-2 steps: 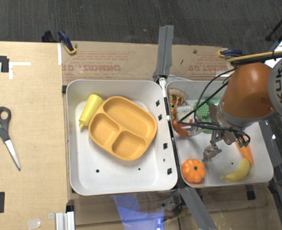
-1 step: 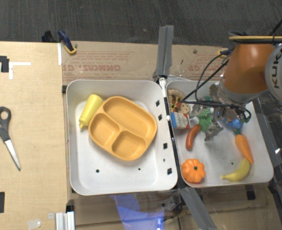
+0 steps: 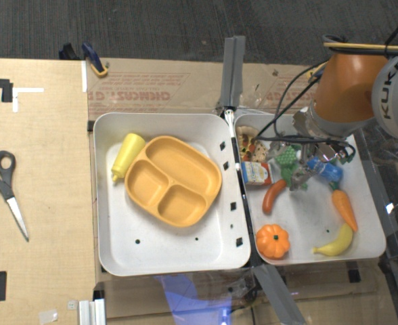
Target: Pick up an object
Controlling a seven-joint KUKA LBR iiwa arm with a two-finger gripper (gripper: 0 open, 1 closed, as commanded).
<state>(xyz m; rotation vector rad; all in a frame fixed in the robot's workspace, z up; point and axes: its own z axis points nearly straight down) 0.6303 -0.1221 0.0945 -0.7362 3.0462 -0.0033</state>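
Toy broccoli (image 3: 288, 157): gripper (image 3: 300, 180) low beside it in the right bin (image 3: 361, 252).
Finger state cannot be determined; centre over one object before closing.

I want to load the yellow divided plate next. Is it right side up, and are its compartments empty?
Right side up and empty: the divided plate in the left bin shows three bare compartments facing up.

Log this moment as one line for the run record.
arm over right bin | tool low among toys near green item | grasp unconfirmed | left bin: yellow tray, yellow bottle
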